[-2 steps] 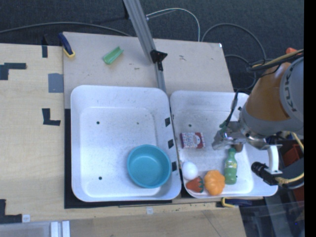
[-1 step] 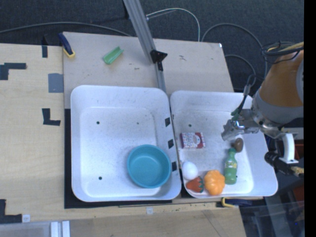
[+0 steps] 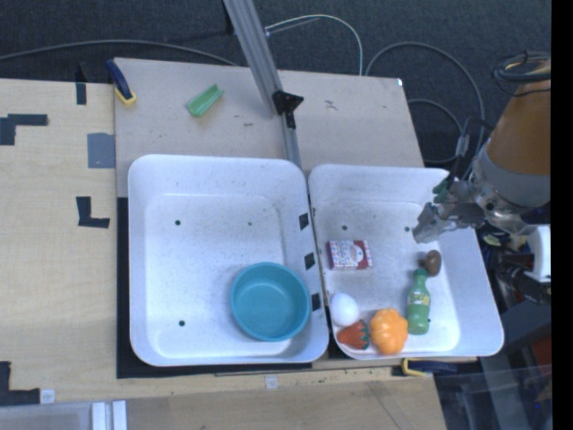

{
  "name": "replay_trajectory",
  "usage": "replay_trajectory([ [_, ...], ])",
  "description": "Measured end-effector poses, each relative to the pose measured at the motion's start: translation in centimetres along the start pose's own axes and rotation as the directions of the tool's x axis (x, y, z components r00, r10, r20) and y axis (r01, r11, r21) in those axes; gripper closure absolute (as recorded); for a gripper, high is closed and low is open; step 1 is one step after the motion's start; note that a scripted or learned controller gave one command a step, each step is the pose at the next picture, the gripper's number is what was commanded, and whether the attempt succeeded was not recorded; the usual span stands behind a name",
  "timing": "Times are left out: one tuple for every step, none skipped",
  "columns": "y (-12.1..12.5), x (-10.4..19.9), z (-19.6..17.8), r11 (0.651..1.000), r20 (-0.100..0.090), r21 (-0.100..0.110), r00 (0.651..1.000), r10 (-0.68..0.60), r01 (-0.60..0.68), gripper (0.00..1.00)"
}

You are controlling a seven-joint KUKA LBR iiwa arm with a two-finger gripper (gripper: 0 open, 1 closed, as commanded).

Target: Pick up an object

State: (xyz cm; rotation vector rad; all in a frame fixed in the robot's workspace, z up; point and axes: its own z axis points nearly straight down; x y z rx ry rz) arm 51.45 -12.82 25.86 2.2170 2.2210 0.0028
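Observation:
My gripper (image 3: pixel 428 226) hangs over the right side of the right bin (image 3: pixel 376 186), just above and left of a small brown object (image 3: pixel 432 262). Nothing shows between its fingers. Below it in the same bin lie a red and white packet (image 3: pixel 348 254), a green bottle (image 3: pixel 418 301), an orange pumpkin-like toy (image 3: pixel 389 330), a white egg (image 3: pixel 344 309) and a red piece (image 3: pixel 354 334). A blue bowl (image 3: pixel 269 300) sits in the left bin (image 3: pixel 179 195) near its front right corner.
A grey pole (image 3: pixel 255 43) slants across the bench behind the bins. A green object (image 3: pixel 204 100) and a blue and yellow clamp (image 3: pixel 120 81) lie on the board at the back left. Cables loop at the back right.

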Motion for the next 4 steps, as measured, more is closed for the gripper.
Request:
replay_trajectory([
  [-0.6,4.9,-0.3,1.000,-0.003,0.005,1.000,-0.004,0.004,1.00],
  [-0.3,10.4,1.4,1.000,-0.003,0.007,1.000,-0.005,0.005,1.00],
  [-1.3,15.8,3.0,1.000,-0.003,0.008,1.000,-0.005,0.005,1.00],
  [-1.3,20.7,2.2,1.000,-0.002,0.006,1.000,-0.006,0.006,1.00],
])
